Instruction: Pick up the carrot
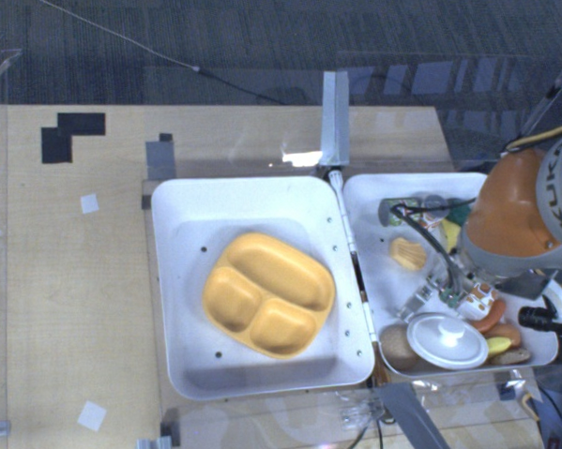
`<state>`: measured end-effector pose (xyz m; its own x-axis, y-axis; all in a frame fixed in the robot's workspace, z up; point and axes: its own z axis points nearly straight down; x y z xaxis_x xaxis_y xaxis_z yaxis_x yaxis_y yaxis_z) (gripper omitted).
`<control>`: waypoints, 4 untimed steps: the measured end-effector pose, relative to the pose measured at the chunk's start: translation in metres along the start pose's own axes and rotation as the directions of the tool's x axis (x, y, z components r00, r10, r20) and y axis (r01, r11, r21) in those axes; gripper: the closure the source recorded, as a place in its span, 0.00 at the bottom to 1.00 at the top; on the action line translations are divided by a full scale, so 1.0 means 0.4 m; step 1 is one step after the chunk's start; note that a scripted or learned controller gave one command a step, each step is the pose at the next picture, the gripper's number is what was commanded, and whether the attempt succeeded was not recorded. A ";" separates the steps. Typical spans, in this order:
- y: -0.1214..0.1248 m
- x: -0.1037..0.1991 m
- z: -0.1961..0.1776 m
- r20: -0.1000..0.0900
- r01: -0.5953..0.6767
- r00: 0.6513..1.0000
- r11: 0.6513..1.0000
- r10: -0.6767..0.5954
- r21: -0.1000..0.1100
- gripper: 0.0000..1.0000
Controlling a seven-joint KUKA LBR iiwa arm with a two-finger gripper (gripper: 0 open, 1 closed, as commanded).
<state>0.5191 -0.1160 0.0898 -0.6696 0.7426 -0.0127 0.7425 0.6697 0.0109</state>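
Even, fairly bright overhead light; colours read true. Small hot glare patch at the far edge of the left bin (185,271), another glint near the bottom edge. Soft shadow pools along the yellow tray (268,293) (near-left side mostly). Faint reflections streak the dark far floor. Slight softness throughout; cluttered right bin (370,214) detail smeared.

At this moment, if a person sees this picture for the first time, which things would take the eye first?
First comes the yellow divided plate, tilted in the middle of the left bin. Next is the arm's orange band, over the right bin, with the tool down among crowded food items. A round white lid lies at that bin's near edge, with an orange-red piece, perhaps the carrot, just to its right.
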 end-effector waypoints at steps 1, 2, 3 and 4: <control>0.233 -0.003 -0.335 -0.003 -0.233 0.973 0.973 0.233 -0.001 0.00; 0.005 0.030 0.001 -0.002 -0.264 0.965 0.965 0.264 0.004 0.00; 0.149 -0.054 -0.225 -0.002 -0.608 0.794 0.794 0.608 0.007 0.00; -0.005 -0.066 0.003 -0.002 -0.483 0.876 0.876 0.483 0.005 0.00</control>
<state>0.5353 -0.1370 0.0888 -0.2276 0.9737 -0.0042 0.9737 0.2277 0.0108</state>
